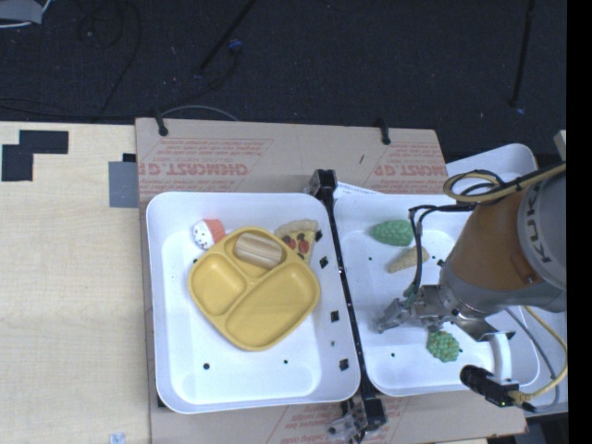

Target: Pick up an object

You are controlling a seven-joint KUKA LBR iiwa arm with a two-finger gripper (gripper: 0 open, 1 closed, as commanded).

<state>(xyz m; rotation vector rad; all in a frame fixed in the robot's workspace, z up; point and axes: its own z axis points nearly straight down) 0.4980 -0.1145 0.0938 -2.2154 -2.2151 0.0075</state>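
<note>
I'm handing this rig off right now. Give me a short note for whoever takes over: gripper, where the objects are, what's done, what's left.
Gripper: low over the right bin's floor, near its left side; nothing visible between its fingers, and I can't tell whether they're open or shut.
Right bin: green leafy piece at the top, tan piece below it, small green cluster just right of the gripper.
Left bin: yellow divided plate with a bread roll in its top compartment; pizza slice and a small white and orange item beside it.
Done: no pick visible yet.
Left: grasp and lift one object.
</note>
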